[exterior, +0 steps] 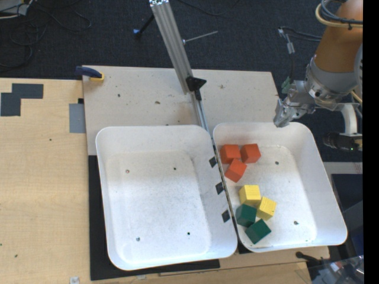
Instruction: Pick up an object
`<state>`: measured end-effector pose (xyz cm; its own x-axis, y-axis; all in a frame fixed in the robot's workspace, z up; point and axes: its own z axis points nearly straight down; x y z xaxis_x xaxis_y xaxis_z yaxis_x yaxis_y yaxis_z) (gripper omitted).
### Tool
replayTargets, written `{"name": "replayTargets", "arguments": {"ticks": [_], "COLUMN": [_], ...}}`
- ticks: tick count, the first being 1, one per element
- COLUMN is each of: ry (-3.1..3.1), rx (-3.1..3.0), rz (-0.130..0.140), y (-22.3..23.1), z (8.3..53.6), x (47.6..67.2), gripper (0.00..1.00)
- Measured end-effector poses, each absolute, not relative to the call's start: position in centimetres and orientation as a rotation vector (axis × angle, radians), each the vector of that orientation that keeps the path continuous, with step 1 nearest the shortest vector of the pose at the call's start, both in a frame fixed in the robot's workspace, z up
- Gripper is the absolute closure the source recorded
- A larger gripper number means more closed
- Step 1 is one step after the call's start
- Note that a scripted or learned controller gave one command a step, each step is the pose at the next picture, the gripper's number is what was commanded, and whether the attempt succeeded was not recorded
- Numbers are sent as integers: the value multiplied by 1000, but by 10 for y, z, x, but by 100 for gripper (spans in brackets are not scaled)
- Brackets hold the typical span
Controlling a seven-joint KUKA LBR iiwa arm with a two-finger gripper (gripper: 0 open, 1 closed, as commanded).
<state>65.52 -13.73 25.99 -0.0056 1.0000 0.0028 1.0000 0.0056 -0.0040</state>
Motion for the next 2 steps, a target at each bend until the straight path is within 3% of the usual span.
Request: {"name": "replayTargets", "arguments": {"ticks": [2], "ry": [-2223], "rx": [-2214], "rz": [0], "y": [-38], "z": [252], "x": [652], "gripper": [100]}}
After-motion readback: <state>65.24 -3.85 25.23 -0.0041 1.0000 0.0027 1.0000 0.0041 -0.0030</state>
